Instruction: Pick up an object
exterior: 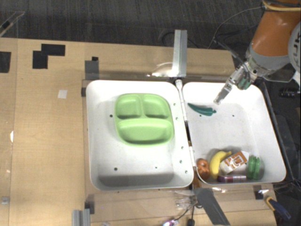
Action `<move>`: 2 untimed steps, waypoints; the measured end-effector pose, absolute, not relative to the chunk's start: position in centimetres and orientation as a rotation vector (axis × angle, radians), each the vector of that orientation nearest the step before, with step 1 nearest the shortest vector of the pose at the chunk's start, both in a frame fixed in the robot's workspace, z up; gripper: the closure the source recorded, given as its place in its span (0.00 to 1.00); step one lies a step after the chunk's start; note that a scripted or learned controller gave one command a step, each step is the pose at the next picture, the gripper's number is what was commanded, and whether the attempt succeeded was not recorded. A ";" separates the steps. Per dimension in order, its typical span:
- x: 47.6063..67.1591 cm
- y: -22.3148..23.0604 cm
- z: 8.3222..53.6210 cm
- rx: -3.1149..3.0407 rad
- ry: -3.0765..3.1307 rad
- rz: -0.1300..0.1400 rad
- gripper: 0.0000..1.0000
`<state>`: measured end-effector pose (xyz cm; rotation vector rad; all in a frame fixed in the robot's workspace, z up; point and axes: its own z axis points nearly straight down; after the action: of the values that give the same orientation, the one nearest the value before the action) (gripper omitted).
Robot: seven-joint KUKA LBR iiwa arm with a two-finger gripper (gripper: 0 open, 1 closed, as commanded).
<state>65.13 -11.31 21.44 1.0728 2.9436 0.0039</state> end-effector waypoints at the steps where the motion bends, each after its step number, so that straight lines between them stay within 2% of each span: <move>1: 63.5 -15.4 9.1 0.931 2.984 0.003 0.00; 2: 56.1 -17.4 14.3 1.134 2.922 0.003 0.00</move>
<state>56.11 -17.36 14.31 1.1335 2.9220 0.0027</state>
